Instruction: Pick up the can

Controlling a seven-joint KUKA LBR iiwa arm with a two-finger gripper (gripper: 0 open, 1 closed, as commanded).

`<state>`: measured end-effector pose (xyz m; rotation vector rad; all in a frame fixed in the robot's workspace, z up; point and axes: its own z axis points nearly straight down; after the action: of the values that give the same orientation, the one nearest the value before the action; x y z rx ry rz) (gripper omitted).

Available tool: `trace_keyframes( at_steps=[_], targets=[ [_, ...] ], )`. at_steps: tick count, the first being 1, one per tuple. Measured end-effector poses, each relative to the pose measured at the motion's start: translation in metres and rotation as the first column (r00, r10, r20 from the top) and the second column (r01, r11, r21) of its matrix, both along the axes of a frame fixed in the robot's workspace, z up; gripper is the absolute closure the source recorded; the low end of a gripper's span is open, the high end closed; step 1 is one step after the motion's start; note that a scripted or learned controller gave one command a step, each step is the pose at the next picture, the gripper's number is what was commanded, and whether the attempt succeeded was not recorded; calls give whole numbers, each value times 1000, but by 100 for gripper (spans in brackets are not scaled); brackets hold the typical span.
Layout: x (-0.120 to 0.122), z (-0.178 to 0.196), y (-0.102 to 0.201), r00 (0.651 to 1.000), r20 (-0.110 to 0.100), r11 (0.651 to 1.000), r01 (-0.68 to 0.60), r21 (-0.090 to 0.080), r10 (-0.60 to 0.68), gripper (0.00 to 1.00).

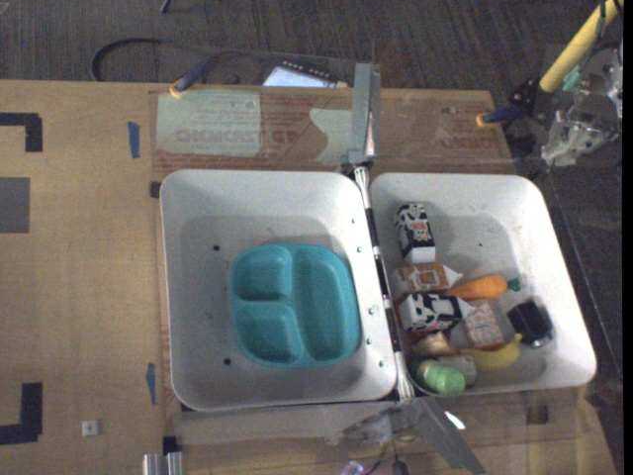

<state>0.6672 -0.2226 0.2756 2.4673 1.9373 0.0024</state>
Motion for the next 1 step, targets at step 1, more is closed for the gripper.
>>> trace_keyframes(
  at_steps=[1],
  targets=[
    [0,21,19,996,1,996,-95,-1,95,100]
  ],
)
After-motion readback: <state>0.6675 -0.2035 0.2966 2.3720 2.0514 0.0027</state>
